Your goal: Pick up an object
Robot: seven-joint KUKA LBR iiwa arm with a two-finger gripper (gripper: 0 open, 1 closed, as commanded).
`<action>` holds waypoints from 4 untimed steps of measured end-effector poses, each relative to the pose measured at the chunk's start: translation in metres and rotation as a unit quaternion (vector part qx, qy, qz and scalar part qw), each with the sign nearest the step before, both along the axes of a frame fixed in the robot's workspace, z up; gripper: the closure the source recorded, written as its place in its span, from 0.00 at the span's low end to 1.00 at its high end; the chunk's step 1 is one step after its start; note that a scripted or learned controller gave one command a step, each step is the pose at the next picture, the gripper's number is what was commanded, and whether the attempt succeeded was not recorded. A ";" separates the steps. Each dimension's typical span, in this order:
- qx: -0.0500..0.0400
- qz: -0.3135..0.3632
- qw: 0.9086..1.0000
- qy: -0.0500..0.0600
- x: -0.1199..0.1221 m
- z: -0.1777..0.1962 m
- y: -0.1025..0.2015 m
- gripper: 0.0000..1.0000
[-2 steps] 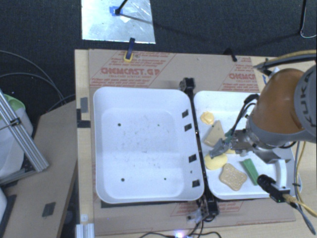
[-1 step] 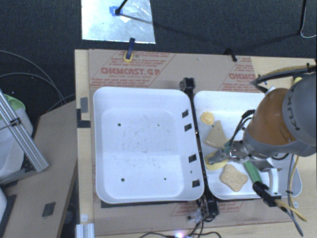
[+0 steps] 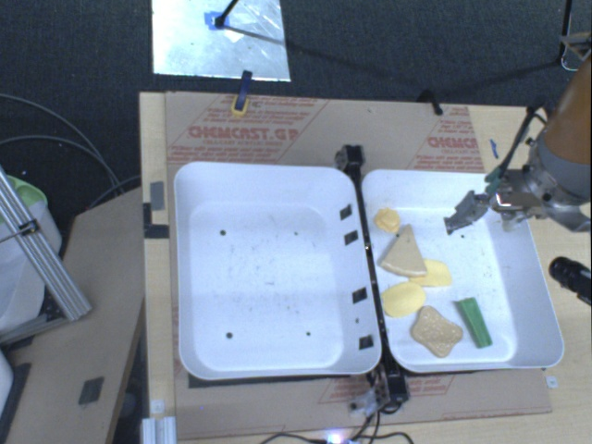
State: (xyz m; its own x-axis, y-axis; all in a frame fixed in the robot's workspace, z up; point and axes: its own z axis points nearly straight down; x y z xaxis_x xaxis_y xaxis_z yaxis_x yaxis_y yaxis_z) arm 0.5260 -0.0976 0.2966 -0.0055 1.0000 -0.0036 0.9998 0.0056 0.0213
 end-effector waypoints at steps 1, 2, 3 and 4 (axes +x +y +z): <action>0.003 -0.003 1.000 0.017 0.008 -0.189 -0.017 0.00; 0.002 -0.003 1.000 0.010 0.008 -0.213 -0.016 0.00; 0.002 -0.003 1.000 0.010 -0.040 -0.212 0.004 0.00; 0.001 0.000 1.000 0.008 0.006 -0.212 0.008 0.00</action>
State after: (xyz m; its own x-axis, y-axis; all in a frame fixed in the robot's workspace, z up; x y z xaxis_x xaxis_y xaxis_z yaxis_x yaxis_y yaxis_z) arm 0.5319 -0.0899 0.0849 -0.0056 1.0000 -0.0006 1.0000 0.0056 0.0051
